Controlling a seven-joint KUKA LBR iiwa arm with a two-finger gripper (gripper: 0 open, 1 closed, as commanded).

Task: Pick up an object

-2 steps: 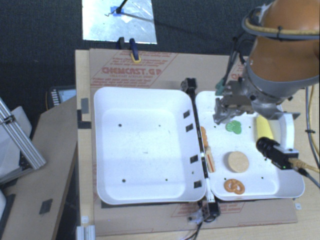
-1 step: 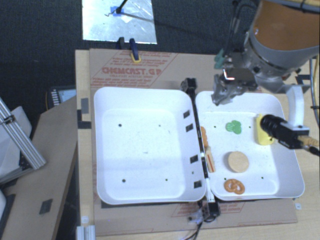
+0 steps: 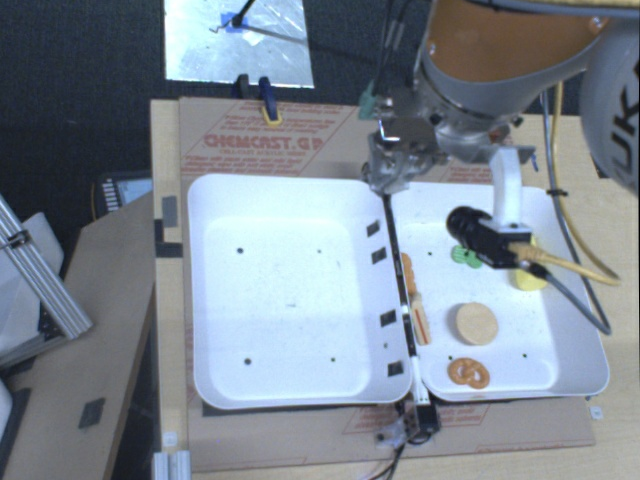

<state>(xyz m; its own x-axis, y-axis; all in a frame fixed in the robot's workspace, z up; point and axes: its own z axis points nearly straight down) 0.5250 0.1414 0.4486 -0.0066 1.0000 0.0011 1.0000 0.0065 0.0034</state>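
The right bin (image 3: 575,363) holds several small objects. A tan round disc (image 3: 475,323) lies near its middle, with a brown pretzel-shaped piece (image 3: 468,373) in front of it. Against the left wall lie an orange stick (image 3: 421,324) and a small orange piece (image 3: 406,266). Further back, a green piece (image 3: 463,257) and a yellow piece (image 3: 530,275) are partly hidden by a black attachment on the arm. My gripper (image 3: 388,175) hangs over the back end of the divider between the two bins, well behind the objects. Nothing shows in it.
The left bin (image 3: 285,288) is white, with a few dark specks on its floor. Black clips (image 3: 380,256) sit along the divider. A black device on a white bracket (image 3: 490,236) and a yellow cable (image 3: 575,266) hang over the right bin. A foil sheet (image 3: 240,28) lies behind the bench.
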